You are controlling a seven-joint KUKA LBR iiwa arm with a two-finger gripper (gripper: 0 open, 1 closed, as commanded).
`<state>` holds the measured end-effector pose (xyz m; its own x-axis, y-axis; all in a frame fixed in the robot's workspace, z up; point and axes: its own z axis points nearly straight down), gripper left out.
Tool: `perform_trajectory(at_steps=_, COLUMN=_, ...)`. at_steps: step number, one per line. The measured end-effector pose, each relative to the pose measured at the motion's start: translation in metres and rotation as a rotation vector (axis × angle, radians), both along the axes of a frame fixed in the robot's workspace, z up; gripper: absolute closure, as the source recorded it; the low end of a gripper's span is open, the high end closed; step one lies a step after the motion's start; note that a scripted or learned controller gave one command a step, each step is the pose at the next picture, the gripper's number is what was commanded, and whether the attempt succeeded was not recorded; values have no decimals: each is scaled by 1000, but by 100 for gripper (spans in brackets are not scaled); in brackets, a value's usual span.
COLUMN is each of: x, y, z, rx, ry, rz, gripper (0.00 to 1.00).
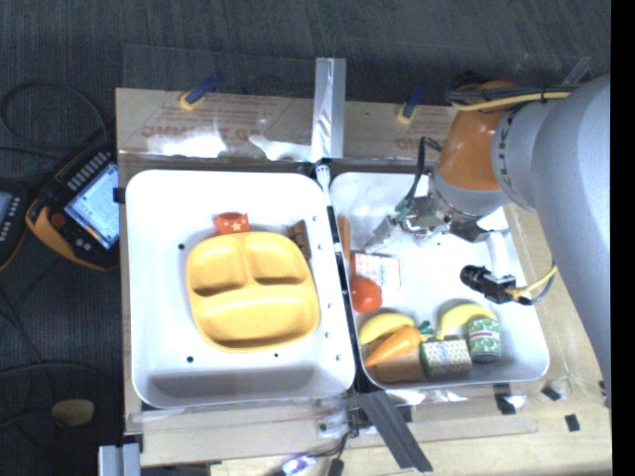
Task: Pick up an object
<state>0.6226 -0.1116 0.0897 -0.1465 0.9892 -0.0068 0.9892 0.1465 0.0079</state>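
Note:
My gripper (409, 216) hangs low over the back half of the right bin (526, 305), below the arm's orange band (470, 159). Just in front of it and to the left lie a small white and red carton (378, 269) and a red tomato (366, 295). Along the front wall sit a yellow banana-like piece (383, 326), an orange carrot (396, 344), a labelled can on its side (445, 356), a green-labelled can (485, 336) and a yellow fruit (462, 314). The gripper looks apart from all of them.
The left bin (149, 296) holds a yellow divided plate (252, 292), a small red item (231, 223) behind it and a brown piece (300, 235) at its right corner. A black fitting on a cable (486, 283) hangs over the right bin. A handheld pendant (89, 206) lies off the bench at left.

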Motion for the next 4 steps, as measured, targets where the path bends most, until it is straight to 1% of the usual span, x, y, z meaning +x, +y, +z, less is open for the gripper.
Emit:
perform_trajectory(at_steps=1, x=-39, y=-26, z=0, rx=1, ry=-3, rz=48, gripper=0)
perform_trajectory(at_steps=2, x=-83, y=-3, z=1, rx=-3, ry=-6, rz=251, gripper=0)
perform_trajectory(at_steps=3, x=-43, y=-22, z=53, rx=6, ry=9, rz=401, gripper=0)
perform_trajectory(at_steps=4, x=-91, y=9, z=5, rx=-4, ry=-11, rz=348, gripper=0)
